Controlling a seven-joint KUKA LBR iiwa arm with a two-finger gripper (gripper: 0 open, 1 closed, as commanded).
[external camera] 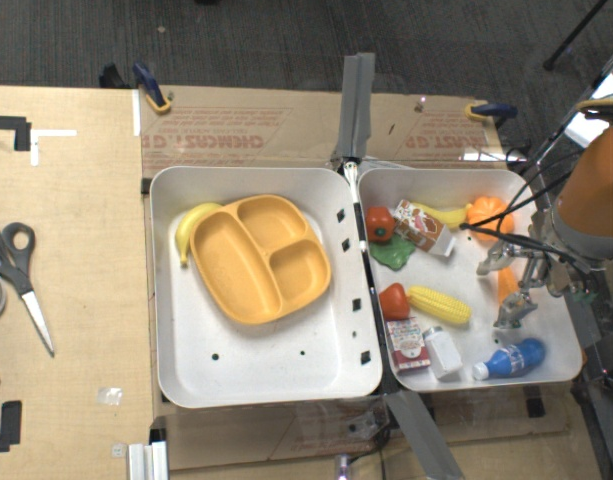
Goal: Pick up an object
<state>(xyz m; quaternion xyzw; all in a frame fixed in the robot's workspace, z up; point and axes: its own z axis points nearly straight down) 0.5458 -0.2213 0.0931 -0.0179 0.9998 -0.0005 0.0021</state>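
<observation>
My gripper (506,284) hangs over the right side of the right bin (466,180), its fingers (496,258) open. A small orange piece (507,285) shows in the gap between them; I cannot tell whether they touch it. Around it lie an orange fruit (486,213), a yellow corn cob (438,305), a blue bottle (511,360), a white bottle (443,353), a red carton (408,346), a red pepper (393,300), a tomato (379,223), a green leaf (391,255) and a snack packet (423,226).
The left bin (246,368) holds an orange divided plate (264,258) with a banana (191,228) against its left rim. Scissors (21,278) lie on the bench at far left. Blue clamps (151,88) pin the cardboard behind the bins.
</observation>
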